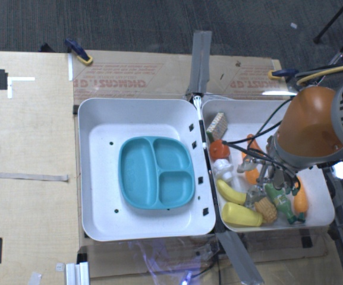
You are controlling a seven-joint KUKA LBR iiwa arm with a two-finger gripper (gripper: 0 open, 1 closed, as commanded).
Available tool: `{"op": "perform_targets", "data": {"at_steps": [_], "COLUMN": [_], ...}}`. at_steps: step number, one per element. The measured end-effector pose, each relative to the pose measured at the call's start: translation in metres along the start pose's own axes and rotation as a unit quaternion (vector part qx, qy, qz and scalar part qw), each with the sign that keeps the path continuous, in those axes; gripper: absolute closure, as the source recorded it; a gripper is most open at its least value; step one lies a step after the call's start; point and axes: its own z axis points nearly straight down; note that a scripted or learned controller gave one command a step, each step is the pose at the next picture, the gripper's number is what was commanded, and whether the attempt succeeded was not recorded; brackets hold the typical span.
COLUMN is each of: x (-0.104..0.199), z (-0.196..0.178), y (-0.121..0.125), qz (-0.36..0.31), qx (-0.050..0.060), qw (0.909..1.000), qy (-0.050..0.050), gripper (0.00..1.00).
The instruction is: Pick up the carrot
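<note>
Yellow squash (pixel 241 215) and corn cob (pixel 266 209) at the near edge of the right bin (pixel 314 221).

The gripper (pixel 265 184) hangs low over the toy food; whether it is open or closed I cannot tell. The carrot (pixel 301 201), probably the orange piece just right of it, lies apart. Left bin (pixel 94 177) holds a blue plate (pixel 157 172).

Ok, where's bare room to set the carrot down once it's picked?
Left bin: white floor all round the teal plate, and the plate's compartments are bare. Right bin: only the far strip beyond the food is free; its near half around the gripper is crowded with toy food.
</note>
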Motion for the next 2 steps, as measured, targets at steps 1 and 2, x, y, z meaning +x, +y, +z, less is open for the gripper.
{"op": "perform_targets", "data": {"at_steps": [1, 2], "x": [-0.0023, -0.0023], "z": [-0.0099, -0.0100], "y": [0.0009, 0.0009], "qz": [-0.001, -0.001], "qx": [0.000, 0.000], "qw": [1.0000, 1.0000], "qy": [-0.002, -0.002], "gripper": [1.00, 0.00]}}
